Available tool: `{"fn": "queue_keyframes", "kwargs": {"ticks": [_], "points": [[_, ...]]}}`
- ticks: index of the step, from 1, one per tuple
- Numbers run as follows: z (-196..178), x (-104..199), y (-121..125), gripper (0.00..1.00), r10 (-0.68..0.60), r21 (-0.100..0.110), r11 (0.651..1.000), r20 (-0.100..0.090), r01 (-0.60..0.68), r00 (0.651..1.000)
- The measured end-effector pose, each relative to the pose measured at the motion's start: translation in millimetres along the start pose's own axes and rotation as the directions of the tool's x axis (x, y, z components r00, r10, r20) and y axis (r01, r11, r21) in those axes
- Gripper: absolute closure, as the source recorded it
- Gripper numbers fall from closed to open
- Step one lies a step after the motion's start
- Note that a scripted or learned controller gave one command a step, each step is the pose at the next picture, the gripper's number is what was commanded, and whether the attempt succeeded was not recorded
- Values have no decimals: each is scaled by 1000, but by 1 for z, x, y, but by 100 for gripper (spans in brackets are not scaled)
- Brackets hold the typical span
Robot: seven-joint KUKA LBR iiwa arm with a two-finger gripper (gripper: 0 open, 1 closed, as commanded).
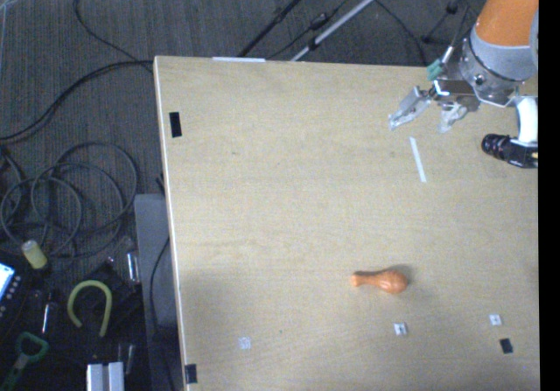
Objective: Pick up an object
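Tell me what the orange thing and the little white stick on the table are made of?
The orange thing looks like soft rubber or plastic: smooth, rounded bulb with a thin neck and a dull sheen, though the view is too small to be sure. The white stick seems to be plastic or paper: thin, straight, matte. The table looks like pale wood.
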State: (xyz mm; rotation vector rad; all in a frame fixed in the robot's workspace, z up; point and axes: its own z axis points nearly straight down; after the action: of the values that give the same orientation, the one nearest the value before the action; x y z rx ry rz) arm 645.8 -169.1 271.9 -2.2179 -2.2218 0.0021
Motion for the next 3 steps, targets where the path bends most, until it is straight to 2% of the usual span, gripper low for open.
{"fn": "queue_keyframes", "kwargs": {"ticks": [1, 2, 3], "points": [[122, -3, 23, 0, -32, 1, 999, 3, 32, 999], [143, -46, 1, 0, -83, 0, 997, 3, 83, 997], [188, -28, 23, 0, -170, -1, 985, 3, 170, 985]]}}
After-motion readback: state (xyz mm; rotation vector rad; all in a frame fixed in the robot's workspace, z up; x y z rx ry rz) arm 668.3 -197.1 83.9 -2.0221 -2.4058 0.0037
